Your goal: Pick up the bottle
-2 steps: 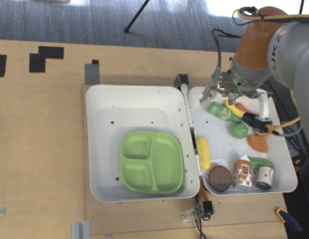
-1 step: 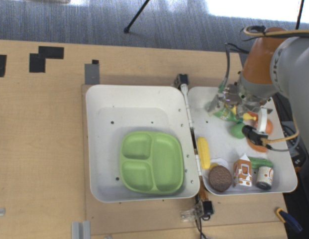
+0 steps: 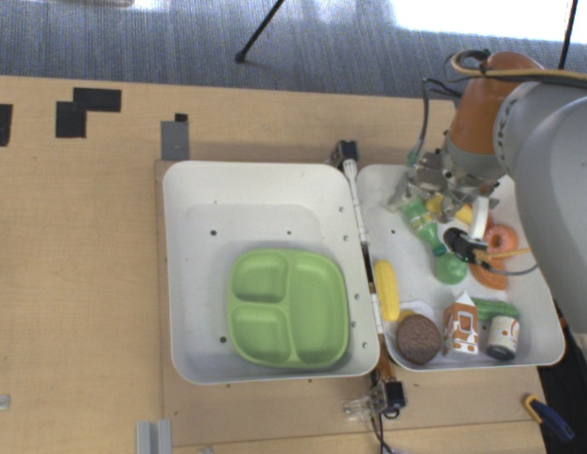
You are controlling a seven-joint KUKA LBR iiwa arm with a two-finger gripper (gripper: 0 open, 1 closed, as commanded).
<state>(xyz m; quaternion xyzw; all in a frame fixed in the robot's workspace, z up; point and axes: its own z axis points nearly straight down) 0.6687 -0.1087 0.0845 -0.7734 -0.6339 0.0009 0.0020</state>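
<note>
1. The gripper (image 3: 442, 197) is low in the right bin (image 3: 388, 183), over the green bottle (image 3: 442, 244).
2. I cannot tell how its jaws stand.
3. A green divided plate (image 3: 288, 307) sits in the left bin (image 3: 194, 253).

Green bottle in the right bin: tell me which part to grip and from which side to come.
Grip the green bottle across its narrow body, coming from straight above. It lies on its side, slanting from upper left to its rounded end at lower right. The gripper sits over its upper part. The orange ring and other toys crowd its right, so side approaches look blocked.
</note>
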